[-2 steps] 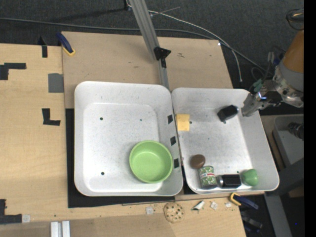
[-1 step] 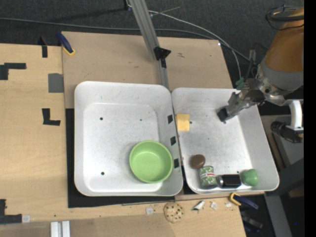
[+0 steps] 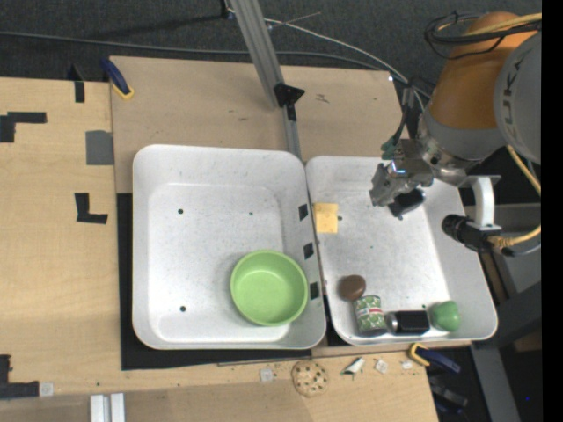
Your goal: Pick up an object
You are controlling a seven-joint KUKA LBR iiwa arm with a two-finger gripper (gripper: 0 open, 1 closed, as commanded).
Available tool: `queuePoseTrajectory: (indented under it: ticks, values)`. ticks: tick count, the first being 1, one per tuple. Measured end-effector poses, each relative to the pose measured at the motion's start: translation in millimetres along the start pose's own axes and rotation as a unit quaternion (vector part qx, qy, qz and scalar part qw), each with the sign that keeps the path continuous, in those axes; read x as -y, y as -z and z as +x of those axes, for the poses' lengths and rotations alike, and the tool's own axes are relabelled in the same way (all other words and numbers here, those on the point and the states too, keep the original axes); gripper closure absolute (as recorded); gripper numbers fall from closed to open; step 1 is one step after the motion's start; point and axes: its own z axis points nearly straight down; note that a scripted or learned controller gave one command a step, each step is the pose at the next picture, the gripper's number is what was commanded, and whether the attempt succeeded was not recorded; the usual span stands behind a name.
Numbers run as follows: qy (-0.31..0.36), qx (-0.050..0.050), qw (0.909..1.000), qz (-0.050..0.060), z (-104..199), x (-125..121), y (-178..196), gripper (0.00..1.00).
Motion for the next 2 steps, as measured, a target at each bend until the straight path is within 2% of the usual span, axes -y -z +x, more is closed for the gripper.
queuePoseTrajectory:
  ticks: [2]
  values:
    - [0.0, 0.0, 1.0, 0.001, 97, -12, -23, 1.0]
